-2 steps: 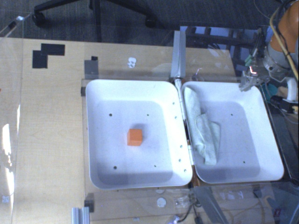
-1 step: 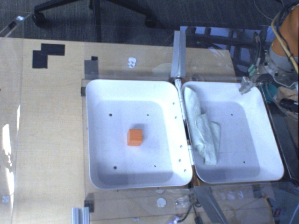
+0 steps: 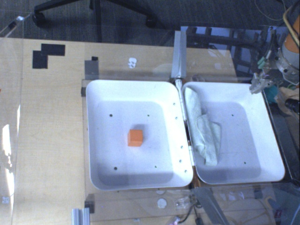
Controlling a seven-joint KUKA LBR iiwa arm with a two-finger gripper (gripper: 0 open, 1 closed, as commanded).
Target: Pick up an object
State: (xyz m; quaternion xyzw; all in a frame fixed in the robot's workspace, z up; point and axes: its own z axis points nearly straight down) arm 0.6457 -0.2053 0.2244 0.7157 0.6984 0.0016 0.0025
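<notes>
White cloth (image 3: 204,130) lies along right bin's (image 3: 262,172) left wall.

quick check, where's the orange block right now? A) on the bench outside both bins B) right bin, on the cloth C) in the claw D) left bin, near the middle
D: the orange block sits alone on the floor of the left bin, near its middle, while the cloth lies in the right bin and the claw hangs at that bin's far right corner.
</notes>
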